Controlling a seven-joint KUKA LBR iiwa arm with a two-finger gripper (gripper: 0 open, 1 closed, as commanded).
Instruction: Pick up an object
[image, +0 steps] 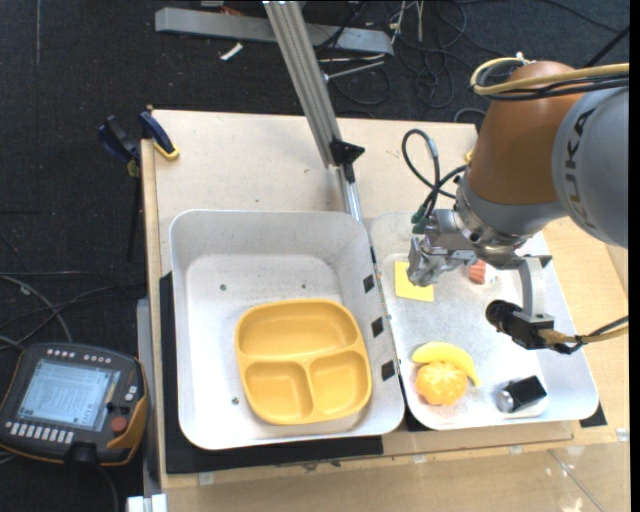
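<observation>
Yellow card (413, 281) lies flat in the right bin (560, 330), directly under the gripper (424, 268); whether its jaws are wide or narrow I cannot tell. Nearer the front rim sit an orange (442, 384), banana (446, 356) and black cylinder (520, 393).

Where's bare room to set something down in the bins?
Left bin: bare floor behind the yellow tray. Right bin: a bare patch between the yellow card and the banana. Crowded along its front: orange, black cylinder.
</observation>
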